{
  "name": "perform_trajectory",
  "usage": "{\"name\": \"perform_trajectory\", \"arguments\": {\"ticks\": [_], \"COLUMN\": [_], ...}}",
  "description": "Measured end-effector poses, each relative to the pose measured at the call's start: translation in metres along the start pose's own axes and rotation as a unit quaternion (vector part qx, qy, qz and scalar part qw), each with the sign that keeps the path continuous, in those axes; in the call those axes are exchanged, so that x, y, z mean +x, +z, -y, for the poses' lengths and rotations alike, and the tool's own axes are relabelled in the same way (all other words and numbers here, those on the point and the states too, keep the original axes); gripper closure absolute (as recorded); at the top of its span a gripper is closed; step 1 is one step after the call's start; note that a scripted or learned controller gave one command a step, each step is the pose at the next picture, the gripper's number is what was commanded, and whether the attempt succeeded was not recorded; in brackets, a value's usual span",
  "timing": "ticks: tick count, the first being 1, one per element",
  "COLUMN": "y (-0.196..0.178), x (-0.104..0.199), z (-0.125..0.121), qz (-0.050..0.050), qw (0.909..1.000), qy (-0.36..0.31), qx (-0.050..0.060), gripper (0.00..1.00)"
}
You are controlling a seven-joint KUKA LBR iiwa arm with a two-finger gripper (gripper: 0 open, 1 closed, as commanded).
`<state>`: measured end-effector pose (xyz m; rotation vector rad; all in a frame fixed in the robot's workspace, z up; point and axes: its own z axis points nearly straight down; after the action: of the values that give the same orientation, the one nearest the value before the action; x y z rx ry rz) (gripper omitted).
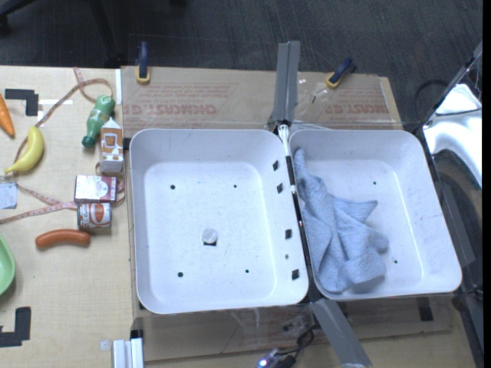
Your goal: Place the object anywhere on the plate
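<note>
Overhead, two white bins (153,282) sit on cardboard (207,98); hand's state can't be told.

Cut off and unclear
A green dish (4,265) runs off the left edge; the small disc (209,238) is too small to identify.

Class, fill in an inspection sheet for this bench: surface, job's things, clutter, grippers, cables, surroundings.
Surface: two white bins, left bin and right bin, side by side on cardboard.
Job's things: small round object in left bin; crumpled grey cloth in right bin; no plate seen.
Clutter: banana, green bottle, can, sausage left of the bins.
Grippers: nothing seen.
Cables: nothing seen.
Surroundings: dark carpet.
</note>
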<state>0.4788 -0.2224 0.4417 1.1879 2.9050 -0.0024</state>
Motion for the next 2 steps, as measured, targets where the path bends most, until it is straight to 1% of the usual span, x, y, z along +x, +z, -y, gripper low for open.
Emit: {"name": "perform_trajectory", "arguments": {"ticks": [1, 2], "y": [0.001, 0.001], "x": [-0.014, -0.027], "z": [-0.014, -0.027], "qz": [-0.001, -0.001], "qw": [1.0000, 0.9999], "qy": [-0.008, 0.011], "qx": [0.001, 0.000], "gripper": [1.00, 1.00]}}
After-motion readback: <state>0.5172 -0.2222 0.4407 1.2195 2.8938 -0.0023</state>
